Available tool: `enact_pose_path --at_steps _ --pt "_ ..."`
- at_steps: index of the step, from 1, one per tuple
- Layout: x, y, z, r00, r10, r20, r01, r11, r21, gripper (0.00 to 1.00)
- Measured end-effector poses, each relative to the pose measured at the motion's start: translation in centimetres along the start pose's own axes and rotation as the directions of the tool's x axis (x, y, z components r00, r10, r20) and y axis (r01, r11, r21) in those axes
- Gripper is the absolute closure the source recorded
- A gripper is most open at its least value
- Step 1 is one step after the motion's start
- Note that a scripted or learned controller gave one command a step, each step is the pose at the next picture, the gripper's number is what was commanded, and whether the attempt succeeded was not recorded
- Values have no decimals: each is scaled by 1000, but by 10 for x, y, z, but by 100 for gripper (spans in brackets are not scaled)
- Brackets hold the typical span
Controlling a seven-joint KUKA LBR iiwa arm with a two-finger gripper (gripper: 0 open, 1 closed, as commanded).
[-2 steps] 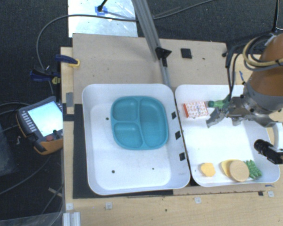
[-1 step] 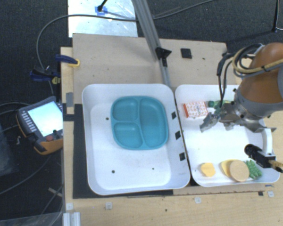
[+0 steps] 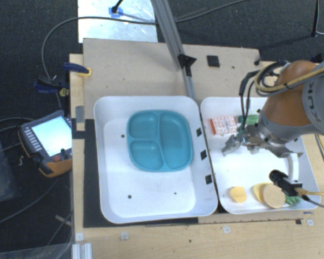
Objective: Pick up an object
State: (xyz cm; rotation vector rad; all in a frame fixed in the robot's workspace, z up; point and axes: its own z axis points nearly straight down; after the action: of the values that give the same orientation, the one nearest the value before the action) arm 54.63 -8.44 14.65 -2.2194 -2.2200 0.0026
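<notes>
The left bin [image 3: 107, 166] holds a teal divided plate [image 3: 159, 140], lying flat a little far of the bin's middle, with one long compartment on its right and two smaller ones on its left. The right bin [image 3: 243, 169] holds the loose things to pick from. A small red-and-white patterned box [image 3: 222, 125] lies near its far-left corner. A small yellow disc [image 3: 237, 194] lies close to the near wall, and just right of it is a larger tan round piece [image 3: 267, 195], partly covered by robot hardware.

The arm [image 3: 286, 99] comes in from the right over the far-right part of the right bin, its orange band bulging above the wrist. The gripper [image 3: 238, 142] hangs over the middle of that bin, just near and right of the patterned box and well apart from the two round pieces. Whether the gripper is spread or pressed together cannot be told from this angle, and nothing can be seen held in it.

Small black tabs [image 3: 203, 154] sit along the edge where the two bins meet. A grey pole [image 3: 170, 34] slants down from the far side to the bench just beyond the bins. A small black square [image 3: 213, 61] lies on the bare board to the right of the pole's foot. Off the bench to the left sits a handheld screen unit [image 3: 46, 142] (orange underneath, display lit), with blue clamps [image 3: 75, 69] at the bench's far-left corner.
</notes>
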Motion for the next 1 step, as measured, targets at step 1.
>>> enact_pose_path --at_steps 1 --pt "-4 1 42 1000 0 0 0 1000 -1 0"
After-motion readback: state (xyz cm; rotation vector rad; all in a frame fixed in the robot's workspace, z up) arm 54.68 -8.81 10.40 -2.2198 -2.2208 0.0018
